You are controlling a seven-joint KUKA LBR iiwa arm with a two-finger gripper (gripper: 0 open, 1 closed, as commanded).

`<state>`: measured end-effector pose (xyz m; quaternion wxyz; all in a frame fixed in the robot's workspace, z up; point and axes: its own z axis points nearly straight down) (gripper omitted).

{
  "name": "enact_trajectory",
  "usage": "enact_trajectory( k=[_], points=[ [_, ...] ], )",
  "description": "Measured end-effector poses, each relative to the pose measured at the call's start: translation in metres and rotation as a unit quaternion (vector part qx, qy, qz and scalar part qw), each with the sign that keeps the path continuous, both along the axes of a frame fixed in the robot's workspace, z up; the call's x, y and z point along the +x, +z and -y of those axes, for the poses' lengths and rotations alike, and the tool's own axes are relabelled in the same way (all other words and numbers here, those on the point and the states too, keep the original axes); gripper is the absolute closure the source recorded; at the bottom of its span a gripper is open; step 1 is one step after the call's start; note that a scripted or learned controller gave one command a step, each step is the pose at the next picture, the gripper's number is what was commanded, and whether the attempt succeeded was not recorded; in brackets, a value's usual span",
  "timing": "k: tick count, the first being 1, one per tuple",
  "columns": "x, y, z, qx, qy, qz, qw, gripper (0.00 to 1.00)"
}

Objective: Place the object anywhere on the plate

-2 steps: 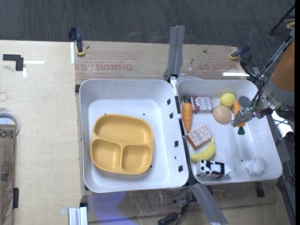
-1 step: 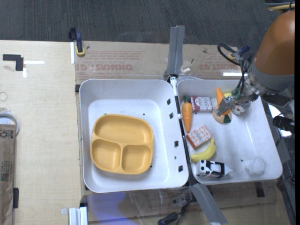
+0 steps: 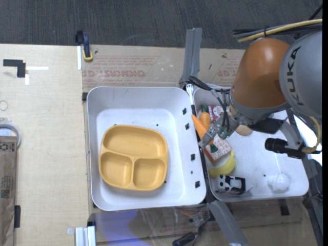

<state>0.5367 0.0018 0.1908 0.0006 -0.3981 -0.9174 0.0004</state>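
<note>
Fixed above the desk (image 3: 46,137), looking down at a slant on both white bins: left bin (image 3: 141,99) near the middle, right bin (image 3: 292,186) toward the right edge. Set fairly high, with dark floor (image 3: 128,9) along the top.

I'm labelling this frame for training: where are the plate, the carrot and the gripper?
plate (image 3: 134,140): camera view, on the large upper compartment.
carrot (image 3: 199,124): camera view, on its orange body beside the bin wall.
gripper (image 3: 219,132): camera view, midway between the fingertips, above the right bin's items.

Robotics lab; KUKA arm (image 3: 287,76), taped bench (image 3: 41,137), white bins (image 3: 95,152)
</note>
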Motion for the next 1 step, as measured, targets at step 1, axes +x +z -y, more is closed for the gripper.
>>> enact_trajectory(
  k=[1],
  points=[
    [0.0001, 0.0001, 0.0004, 0.0, 0.0, 0.0, 1.0, 0.0]
  ],
)
